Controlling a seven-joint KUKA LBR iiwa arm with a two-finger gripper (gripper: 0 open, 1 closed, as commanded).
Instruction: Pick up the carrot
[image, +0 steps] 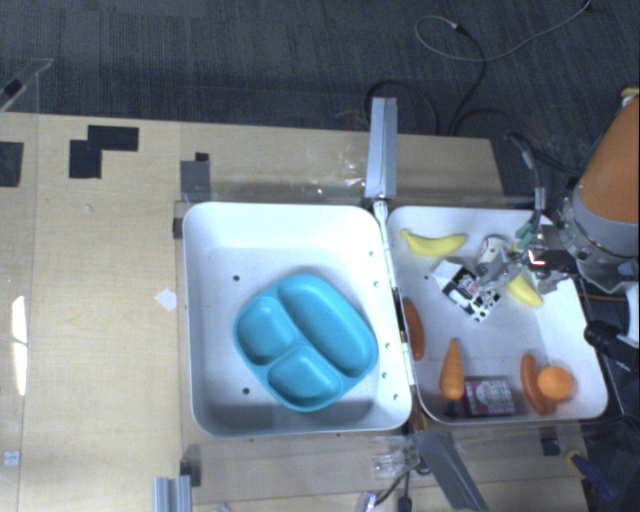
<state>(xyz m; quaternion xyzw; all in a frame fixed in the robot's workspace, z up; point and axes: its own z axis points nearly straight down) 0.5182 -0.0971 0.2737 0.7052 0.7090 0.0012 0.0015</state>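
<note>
**Arm over the right bin; carrot lying free near the bin's front edge**

Two shallow white bins sit side by side on the bench. The left bin holds a blue divided plate with three compartments, set at a slant. The right bin holds the food items. The carrot lies near the bin's front edge, its narrow tip pointing toward the back, just beside a dark can on its side. A banana lies near the back left corner, a brown sausage-like item lies along the left wall, and an orange rests near the front right corner. The arm reaches in from the right. Its gripper hangs over the middle of the right bin, behind the carrot and apart from it, beside a small yellow item. Whether the fingers are apart or together cannot be told at this resolution.
</note>
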